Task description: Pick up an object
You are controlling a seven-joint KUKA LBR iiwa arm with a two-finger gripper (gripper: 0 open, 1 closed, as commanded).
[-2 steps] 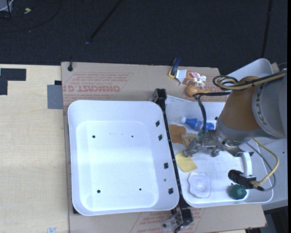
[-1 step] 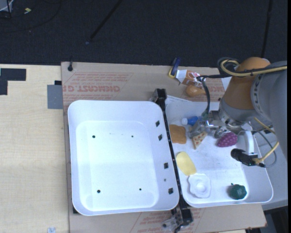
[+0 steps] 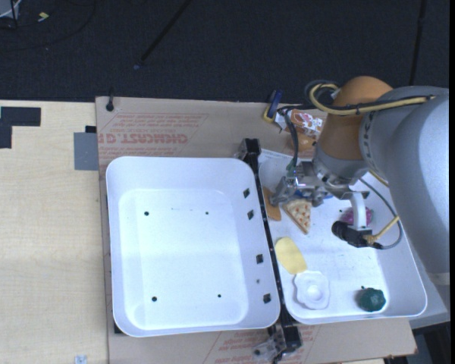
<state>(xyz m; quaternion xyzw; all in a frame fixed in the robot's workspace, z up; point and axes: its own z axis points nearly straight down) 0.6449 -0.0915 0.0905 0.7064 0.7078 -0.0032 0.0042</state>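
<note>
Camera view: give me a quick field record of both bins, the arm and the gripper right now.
left bin: shallow white bin
right bin: shallow white bin, holds all items below
arm: grey KUKA arm with orange band, over right bin's far end
gripper: two-finger gripper, low beside tan wedge-shaped piece
near items: yellow oval piece; white round object; dark green ball
far item: pink object

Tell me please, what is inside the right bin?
In the right bin lie a yellow piece, a white round object, a green ball, an orange wedge and something pink. The arm covers the bin's far part, so anything there is hidden.
</note>
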